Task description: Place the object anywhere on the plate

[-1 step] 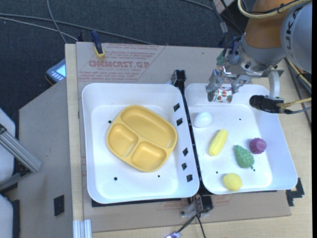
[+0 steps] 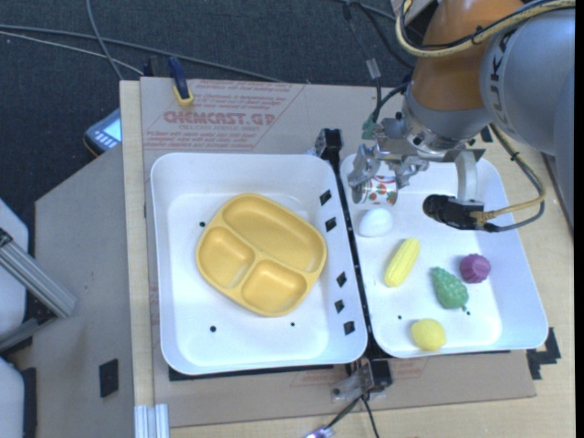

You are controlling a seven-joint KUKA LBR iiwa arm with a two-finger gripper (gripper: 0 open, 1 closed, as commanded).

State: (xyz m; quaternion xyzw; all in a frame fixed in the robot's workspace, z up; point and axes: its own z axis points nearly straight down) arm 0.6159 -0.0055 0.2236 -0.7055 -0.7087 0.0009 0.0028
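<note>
From my remote seat I judge the job barely begun: the yellow plate, well off to the claw's left in the other bin, carries nothing. Nearest me and well away from the claw lie a lemon, green grapes, a purple fruit and a corn cob (all untouched). A white egg-shaped piece sits just below the claw, and a small red-and-white object is right at its tips; whether the claw is apart or clamped on it I cannot tell.
</note>
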